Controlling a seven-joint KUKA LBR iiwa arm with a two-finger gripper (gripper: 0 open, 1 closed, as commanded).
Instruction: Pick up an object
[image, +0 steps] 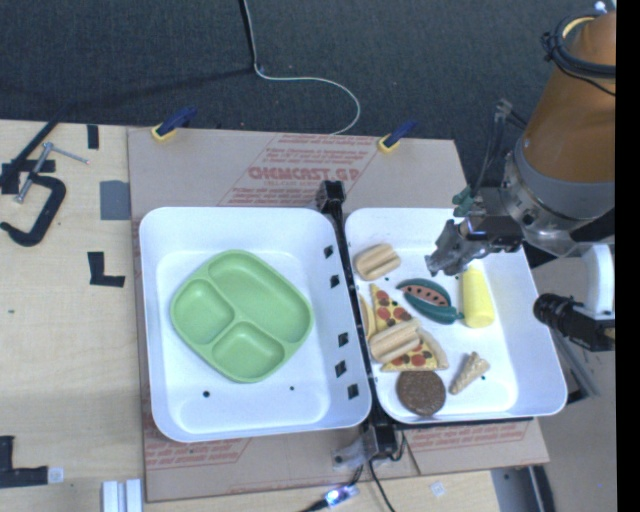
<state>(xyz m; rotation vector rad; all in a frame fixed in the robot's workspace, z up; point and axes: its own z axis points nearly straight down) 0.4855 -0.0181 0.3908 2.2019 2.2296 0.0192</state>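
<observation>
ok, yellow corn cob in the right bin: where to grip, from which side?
Grip the corn cob at mid-length, coming straight down, fingers across its narrow width. It lies flat, pointing up-down in the view. The watermelon slice crowds its left; the gripper hovers close by.

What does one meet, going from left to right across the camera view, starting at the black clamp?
Black clamp → green divided plate → hot dog → watermelon slice → gripper → yellow corn.

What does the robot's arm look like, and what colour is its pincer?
The arm is fat and round, grey with a shiny orange band higher up. Thin black cables loop around the orange part. Its pincer is small, dark grey and blocky, with a tiny green spot beside it.
</observation>
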